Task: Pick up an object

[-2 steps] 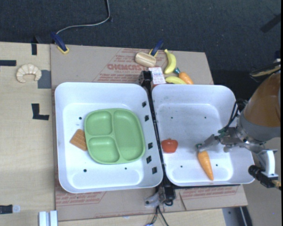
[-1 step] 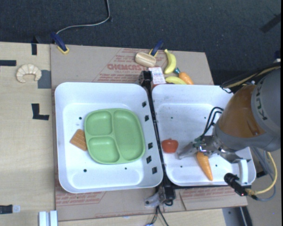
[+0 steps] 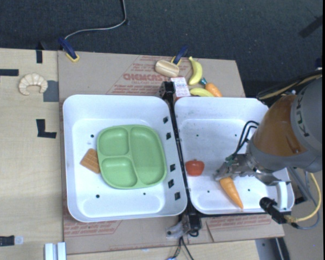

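An orange carrot [image 3: 231,192] lies near the front of the right bin [image 3: 206,112], pointing toward the front right. A small red tomato [image 3: 194,167] sits at that bin's left wall. My gripper [image 3: 227,172] is low in the right bin, just above the carrot's thick end and to the right of the tomato. The arm's orange band and wrist cover most of the gripper body.
The left bin [image 3: 81,112] holds a green divided plate [image 3: 132,156] and a tan wedge [image 3: 90,160] at its left. Behind the bins lie a bread roll [image 3: 166,67], bananas [image 3: 195,72] and a croissant [image 3: 32,83] at far left.
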`<action>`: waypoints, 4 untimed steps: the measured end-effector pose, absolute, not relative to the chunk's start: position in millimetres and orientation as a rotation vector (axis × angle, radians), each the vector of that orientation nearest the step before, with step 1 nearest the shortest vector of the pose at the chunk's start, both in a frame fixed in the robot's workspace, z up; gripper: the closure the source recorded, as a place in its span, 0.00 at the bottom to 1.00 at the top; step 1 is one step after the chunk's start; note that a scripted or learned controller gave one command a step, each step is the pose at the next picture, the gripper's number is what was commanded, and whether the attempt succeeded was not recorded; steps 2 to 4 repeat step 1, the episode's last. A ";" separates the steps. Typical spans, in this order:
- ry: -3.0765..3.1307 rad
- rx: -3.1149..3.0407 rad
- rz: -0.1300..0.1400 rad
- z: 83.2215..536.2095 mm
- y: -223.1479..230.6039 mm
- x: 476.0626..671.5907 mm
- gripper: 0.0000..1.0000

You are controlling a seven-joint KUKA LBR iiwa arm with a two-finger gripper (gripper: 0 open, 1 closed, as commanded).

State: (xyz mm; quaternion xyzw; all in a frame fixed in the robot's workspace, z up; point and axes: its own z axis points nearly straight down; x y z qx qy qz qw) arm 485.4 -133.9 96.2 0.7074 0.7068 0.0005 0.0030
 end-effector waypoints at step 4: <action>2.224 2.220 0.000 184.1 -52.4 509.0 1.00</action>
